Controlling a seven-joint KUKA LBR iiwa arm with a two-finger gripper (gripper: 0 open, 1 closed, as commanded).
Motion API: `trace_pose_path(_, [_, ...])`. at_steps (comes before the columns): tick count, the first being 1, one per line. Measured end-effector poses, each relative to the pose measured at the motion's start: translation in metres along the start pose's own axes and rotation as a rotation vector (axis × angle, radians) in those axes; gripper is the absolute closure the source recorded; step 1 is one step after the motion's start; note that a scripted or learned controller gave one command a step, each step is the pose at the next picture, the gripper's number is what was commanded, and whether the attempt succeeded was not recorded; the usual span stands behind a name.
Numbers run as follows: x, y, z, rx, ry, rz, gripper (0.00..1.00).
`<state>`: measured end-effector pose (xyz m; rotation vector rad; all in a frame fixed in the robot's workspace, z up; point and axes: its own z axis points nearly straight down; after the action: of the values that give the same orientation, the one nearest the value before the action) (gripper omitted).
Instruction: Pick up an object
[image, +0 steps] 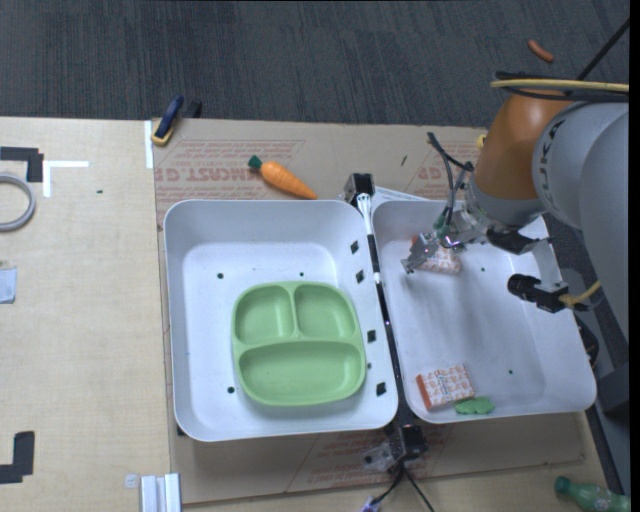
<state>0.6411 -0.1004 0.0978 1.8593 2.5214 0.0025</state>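
The arm comes in from the right, and my gripper (428, 252) hangs low over the back of the right bin (520, 330). Right at its tips lies a small pale pink and white object (442, 263) on the bin floor. Whether the tips touch it or grip it cannot be made out. Near the front of the same bin sits an orange and white patterned packet (444, 385), with a small green piece (474, 406) beside it. A green divided plate (297, 343) rests in the left bin (200, 260).
A toy carrot (282, 177) lies on the cardboard behind the left bin. A blue and yellow tool (167, 120) sits further back left. A black clip (358, 186) stands at the bins' shared back corner. A green bottle (590, 491) lies at the bottom right.
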Motion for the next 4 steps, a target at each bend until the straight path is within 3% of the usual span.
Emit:
trace_pose_path(1, [0.000, -0.001, -0.010, 0.008, 0.006, -0.002, 1.00])
trace_pose_path(2, [0.086, -0.007, -0.154, 0.005, 0.005, 0.038, 1.00])
trace_pose_path(3, [0.086, -0.007, -0.154, 0.006, 0.005, 0.038, 0.00])
trace_pose_path(4, [0.040, -0.020, -0.095, 0.004, 0.006, -0.439, 0.00])
